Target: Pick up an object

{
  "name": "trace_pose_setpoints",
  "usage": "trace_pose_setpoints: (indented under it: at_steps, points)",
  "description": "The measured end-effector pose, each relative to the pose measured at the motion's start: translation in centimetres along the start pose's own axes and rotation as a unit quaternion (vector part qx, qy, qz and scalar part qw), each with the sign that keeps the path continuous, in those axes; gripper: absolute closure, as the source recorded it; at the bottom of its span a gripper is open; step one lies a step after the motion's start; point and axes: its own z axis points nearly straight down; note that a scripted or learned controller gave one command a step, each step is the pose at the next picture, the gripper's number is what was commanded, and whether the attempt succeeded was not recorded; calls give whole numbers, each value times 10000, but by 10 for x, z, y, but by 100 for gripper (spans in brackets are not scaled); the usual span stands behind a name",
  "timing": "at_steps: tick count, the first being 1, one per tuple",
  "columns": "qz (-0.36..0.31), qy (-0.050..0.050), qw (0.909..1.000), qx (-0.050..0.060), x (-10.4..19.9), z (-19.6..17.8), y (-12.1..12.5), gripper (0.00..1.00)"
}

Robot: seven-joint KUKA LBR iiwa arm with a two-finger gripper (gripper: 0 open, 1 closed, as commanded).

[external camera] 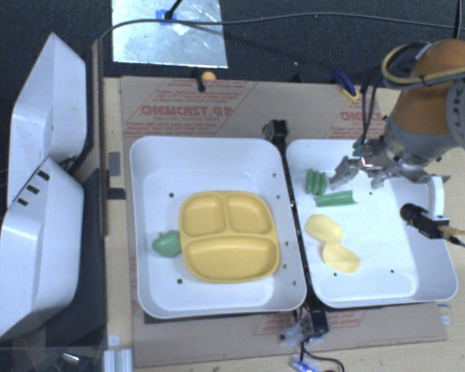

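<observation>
My gripper (360, 177) hangs over the back of the right bin (430, 281), open, with nothing between its fingers. Just below and left of it lies a long green pod (335, 199). A ribbed green piece (316, 181) rests to the left of the gripper, near the bin's inner wall. Two pale yellow pieces sit toward the bin's middle, one (323, 228) above the other (342, 259).
The left bin (151, 169) holds a yellow divided plate (229, 235) with a small green object (167, 244) against its left edge. A black cylinder with a cable (420, 220) juts over the right bin's right side. The grey arm with its orange band (438, 72) enters from the upper right.
</observation>
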Motion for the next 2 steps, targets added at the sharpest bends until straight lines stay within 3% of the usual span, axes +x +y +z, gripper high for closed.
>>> trace_pose_setpoints:
  at_steps: [1,2]
  points:
    - [11,3,10000,34,-20,112,-21,0]
    - [-11,-1,10000,-12,-13,107,54,0]
